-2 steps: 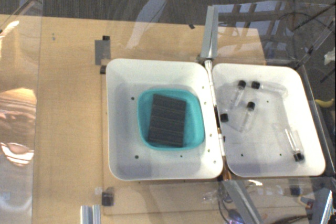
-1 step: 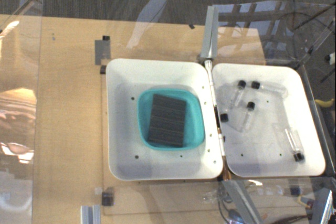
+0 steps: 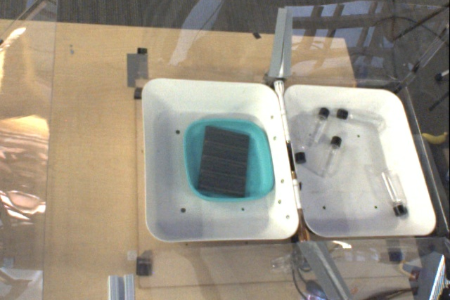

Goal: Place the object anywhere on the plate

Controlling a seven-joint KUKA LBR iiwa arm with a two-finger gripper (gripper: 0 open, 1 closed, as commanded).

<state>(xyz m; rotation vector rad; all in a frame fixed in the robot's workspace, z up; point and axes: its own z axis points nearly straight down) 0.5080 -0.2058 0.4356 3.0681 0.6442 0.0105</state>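
Note:
A teal plate with rounded corners sits in the middle of the left white bin. A dark grey ribbed rectangular block lies flat on the plate. It is slightly tilted and covers most of the plate's centre. Its edges stay inside the teal rim on every side.
The right white bin holds several clear vials with black caps: one near the back left, one in the middle, one at the right. A metal divider post stands behind the bins. Wooden bench surrounds both.

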